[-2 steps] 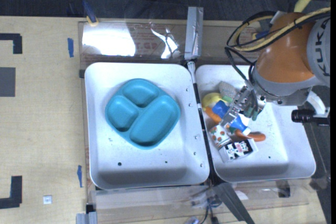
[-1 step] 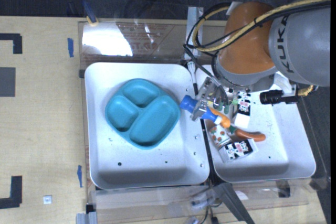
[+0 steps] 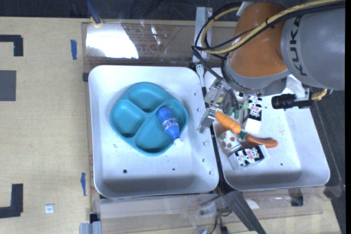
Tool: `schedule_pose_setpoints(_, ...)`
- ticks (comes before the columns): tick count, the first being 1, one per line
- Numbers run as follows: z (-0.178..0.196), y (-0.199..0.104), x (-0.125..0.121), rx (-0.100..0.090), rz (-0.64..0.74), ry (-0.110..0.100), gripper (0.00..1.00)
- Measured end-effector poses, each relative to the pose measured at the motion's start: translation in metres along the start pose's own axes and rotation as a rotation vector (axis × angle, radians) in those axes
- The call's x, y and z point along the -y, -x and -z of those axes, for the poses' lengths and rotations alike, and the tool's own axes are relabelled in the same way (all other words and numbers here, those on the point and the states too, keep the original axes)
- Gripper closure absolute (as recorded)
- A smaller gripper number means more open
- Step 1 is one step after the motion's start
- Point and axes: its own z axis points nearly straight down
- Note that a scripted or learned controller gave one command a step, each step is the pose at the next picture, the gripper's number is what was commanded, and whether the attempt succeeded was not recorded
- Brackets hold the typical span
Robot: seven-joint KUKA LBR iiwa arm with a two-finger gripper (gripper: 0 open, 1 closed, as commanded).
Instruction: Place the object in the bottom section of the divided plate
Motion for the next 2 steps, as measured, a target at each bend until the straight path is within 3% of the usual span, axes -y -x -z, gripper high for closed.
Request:
schedule_pose_setpoints(1,0.125,-0.024,0.020,-0.001,0.147,-0.001,0.00)
schedule_pose_setpoints(2,0.091,-0.041,-0.076,-0.001,0.150,0.000,0.00)
